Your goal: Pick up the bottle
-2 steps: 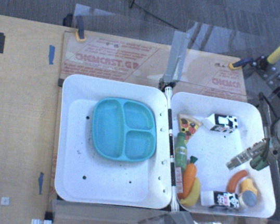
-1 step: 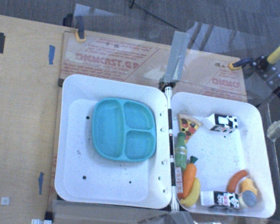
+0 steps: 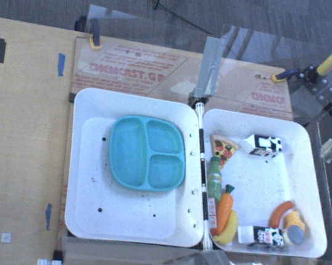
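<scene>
Where bins meet, green bottle (image 3: 214,177)

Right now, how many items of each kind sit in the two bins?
Divided plate: 1
Green bottle: 1
Milk cartons: 2
Pizza slice: 1
Carrot: 1
Banana: 1
Sausage: 1
Yellow-grey toy: 1
Total: 9

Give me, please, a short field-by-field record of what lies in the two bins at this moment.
left bin: blue divided plate
right bin: holds all the small items
bottle: green, lying by the right bin's left wall
next to the bottle: pizza slice above, carrot and banana below
cartons: one at the top, one at the bottom
</scene>
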